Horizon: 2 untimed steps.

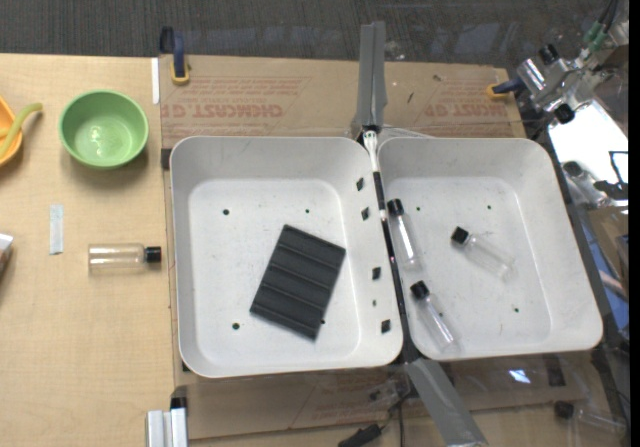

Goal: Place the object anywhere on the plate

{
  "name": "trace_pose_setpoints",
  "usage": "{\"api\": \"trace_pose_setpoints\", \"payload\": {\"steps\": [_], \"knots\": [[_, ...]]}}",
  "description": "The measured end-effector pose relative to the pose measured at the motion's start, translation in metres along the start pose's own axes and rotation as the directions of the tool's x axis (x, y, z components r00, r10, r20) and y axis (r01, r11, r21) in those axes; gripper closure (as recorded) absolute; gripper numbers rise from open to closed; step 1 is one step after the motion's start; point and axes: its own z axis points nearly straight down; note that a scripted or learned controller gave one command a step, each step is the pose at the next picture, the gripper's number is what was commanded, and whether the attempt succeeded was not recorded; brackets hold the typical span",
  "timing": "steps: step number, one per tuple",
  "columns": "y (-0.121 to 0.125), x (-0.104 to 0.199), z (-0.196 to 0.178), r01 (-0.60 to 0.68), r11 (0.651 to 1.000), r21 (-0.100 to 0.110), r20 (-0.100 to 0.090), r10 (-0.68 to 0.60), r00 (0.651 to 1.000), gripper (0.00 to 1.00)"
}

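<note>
Risk of rolling: slick round vials (478, 250) in right bin (575, 265), liable to slide off ribbed plate (298, 282); pincer (560, 93) state impossible to tell.

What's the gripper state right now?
Gripper: cannot be told from the camera view. The dark ridged plate lies in the left bin, nothing on it.
</note>
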Motion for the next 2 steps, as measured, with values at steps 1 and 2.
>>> {"api": "trace_pose_setpoints", "payload": {"steps": [1,2], "knots": [[-0.097,-0.004,0.161,0.076,0.997,0.002,-0.003,-0.076,0.997,1.0],[-0.001,0.005,0.029,0.094,0.996,0.0,0.0,-0.094,0.996,1.0]]}}
